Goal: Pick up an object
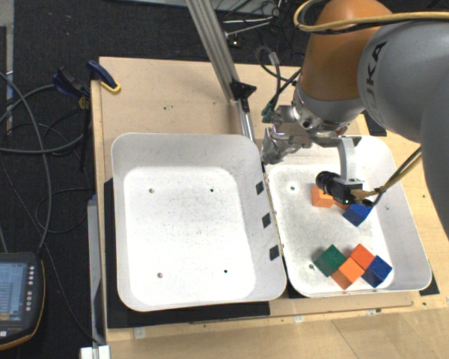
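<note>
Five blocks (pixel 331 260) in the right bin (pixel 299 234), hand (pixel 275 149) above its far corner beside the left bin (pixel 179 223), grip indiscernible.

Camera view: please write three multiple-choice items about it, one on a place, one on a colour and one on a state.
1. Which bin holds the coloured blocks?
A. the bin on the view's left
B. the bin on the view's right
C. both bins

2. What colour is the leftmost block of the near cluster?
A. green
B. yellow
C. red

3. How is the green block?
A. between the end effector's fingers
B. lying on the bin floor
C. hanging over the bin's rim

Key: B, every block lies there; A, its faces are green; B, it rests on the floor, apart from the end effector.
</note>
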Controlling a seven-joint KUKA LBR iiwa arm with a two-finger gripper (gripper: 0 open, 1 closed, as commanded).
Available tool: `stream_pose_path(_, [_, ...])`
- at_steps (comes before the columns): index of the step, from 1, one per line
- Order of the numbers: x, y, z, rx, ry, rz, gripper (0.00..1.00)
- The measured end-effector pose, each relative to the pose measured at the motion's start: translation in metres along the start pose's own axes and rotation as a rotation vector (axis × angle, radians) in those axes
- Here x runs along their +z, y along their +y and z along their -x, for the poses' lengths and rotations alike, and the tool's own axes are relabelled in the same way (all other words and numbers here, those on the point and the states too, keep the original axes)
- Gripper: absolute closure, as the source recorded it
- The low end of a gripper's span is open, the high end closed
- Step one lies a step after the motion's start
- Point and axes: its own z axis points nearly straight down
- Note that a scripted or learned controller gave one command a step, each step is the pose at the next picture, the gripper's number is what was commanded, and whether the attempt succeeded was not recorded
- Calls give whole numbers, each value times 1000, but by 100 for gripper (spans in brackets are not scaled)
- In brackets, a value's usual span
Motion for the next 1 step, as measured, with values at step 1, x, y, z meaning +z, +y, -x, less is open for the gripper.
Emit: stream_pose_path(1, [17,-11,-49,2,0,-2,100])
